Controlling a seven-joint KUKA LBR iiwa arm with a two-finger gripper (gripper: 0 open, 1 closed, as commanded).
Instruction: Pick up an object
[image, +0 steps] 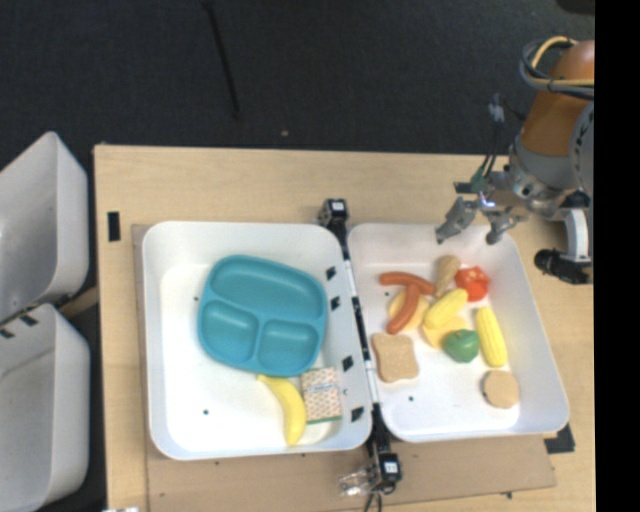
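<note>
right bin: front-left floor free | food cluster crowds centre | left bin: plate fills middle

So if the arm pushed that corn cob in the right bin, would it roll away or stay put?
The corn cob looks long and rounded, so a sideways push would probably roll it. It likely wouldn't go far: the green piece lies right beside it. It appears to be glossy toy food, so probably stiff, light and somewhat slippery.

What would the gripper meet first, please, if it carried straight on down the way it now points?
Probably the bare floor of the right bin at its far end: the open gripper hangs there, short of the tomato. Depth is hard to judge.
</note>
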